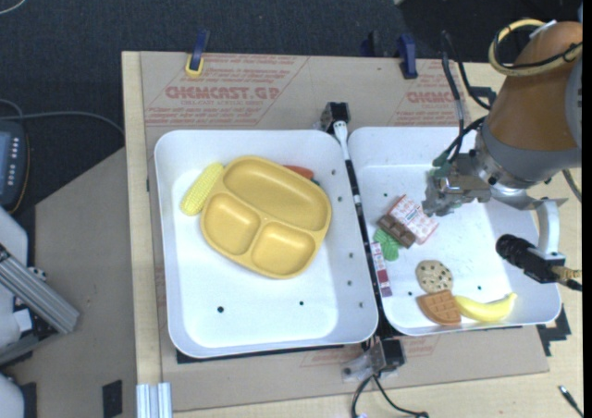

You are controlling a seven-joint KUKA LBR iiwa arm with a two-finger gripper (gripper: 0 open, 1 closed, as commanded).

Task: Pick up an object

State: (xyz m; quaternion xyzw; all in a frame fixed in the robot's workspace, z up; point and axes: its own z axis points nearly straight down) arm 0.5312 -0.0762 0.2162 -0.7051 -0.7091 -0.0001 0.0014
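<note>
One tool point(442, 196), grip state unclear, just right of snack packet point(410, 219)

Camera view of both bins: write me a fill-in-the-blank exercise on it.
1. The yellow divided tray lies in the ____ bin.
2. The corn cob touches the tray's ____ edge.
3. The banana lies beside the ____.
4. The pincer hovers by the ____.

Missing: left; left; waffle; snack packet

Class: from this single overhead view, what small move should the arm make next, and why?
Probably a short descent: the tool hovers at the upper right edge of the brown-and-white wrapped snack packet in the right white bin, with nothing visibly between its fingers.
</note>
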